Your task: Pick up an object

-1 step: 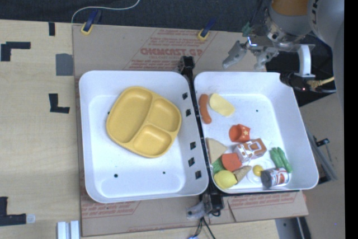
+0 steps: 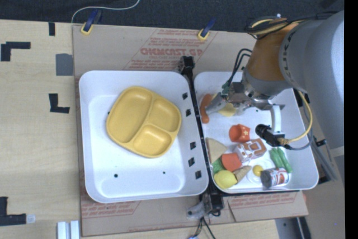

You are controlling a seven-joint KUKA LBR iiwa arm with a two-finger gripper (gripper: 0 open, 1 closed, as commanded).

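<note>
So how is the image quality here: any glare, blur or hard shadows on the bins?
Camera view: lighting is even and soft, with faint shadow under the yellow divided plate. The white bins look bright but keep their edges, no strong glare. The small items by the end effector are soft and low in detail; the arm looks slightly blurred.

Small toy foods (image 2: 240, 154) lie jumbled in the right bin (image 2: 299, 176).

Even, bright overhead light; soft shadows. White bins (image 2: 89, 137) glare slightly. Arm (image 2: 313, 59) mildly blurred; small items below it low-resolution.
</note>
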